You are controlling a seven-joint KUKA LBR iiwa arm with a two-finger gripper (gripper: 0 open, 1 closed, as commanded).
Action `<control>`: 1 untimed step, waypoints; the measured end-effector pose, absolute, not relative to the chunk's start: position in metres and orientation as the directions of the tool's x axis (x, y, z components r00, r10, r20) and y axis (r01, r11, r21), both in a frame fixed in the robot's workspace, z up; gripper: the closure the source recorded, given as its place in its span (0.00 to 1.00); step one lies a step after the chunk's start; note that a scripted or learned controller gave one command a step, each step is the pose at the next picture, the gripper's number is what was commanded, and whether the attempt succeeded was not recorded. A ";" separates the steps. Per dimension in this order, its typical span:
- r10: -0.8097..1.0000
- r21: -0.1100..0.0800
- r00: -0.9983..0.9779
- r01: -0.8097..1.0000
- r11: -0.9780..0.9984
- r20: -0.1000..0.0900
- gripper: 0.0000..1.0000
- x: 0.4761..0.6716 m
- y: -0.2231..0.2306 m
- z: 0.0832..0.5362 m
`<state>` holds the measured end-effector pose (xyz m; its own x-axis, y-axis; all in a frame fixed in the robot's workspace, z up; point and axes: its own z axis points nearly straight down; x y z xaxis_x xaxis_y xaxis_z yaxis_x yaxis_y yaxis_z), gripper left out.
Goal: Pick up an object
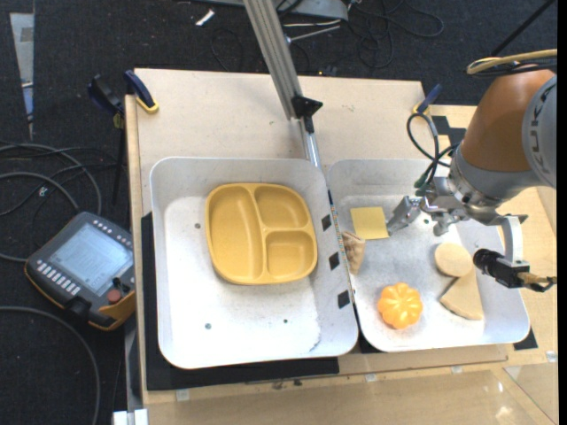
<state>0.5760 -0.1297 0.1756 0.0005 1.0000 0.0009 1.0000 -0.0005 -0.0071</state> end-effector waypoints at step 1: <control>1.000 -0.006 0.000 1.000 0.000 0.001 0.00 0.578 -0.130 0.112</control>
